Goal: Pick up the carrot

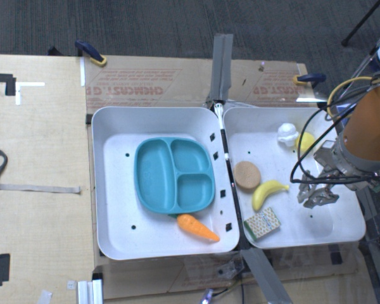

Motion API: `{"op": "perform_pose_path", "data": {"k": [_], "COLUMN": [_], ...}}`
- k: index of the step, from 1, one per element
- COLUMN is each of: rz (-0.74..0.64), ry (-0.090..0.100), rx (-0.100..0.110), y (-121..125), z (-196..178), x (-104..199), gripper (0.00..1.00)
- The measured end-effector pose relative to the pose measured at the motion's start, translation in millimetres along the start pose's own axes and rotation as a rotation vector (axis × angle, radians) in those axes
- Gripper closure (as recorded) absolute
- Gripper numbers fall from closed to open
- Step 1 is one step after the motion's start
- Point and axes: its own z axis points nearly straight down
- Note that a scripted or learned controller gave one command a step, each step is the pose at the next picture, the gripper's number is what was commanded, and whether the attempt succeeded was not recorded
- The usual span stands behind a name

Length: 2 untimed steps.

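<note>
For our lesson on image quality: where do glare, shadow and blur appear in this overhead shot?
Camera view: even lighting; the carrot and blue plate are sharp with soft, short shadows; the white bins show slight glare but keep their edges; the end effector looks dark and a little blurred; straight bench edges bend slightly towards the frame's borders.

Both white bins (107,189) look like smooth moulded plastic with a soft sheen, and the teal divided plate (175,175) is matt plastic. The carrot (197,228) and banana (268,192) have a waxy toy gloss, the bench top (38,233) is pale wood-grain board, and the gripper (318,196) is dull grey metal.
</note>
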Motion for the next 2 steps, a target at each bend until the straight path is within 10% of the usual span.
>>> {"op": "perform_pose_path", "data": {"k": [1,2], "rz": [-0.440,-0.895], "ry": [-0.001,-0.002], "rx": [-0.003,-0.002], "y": [-15,-43], "z": [37,-45], "x": [-17,18], "gripper": [1.00,1.00]}}
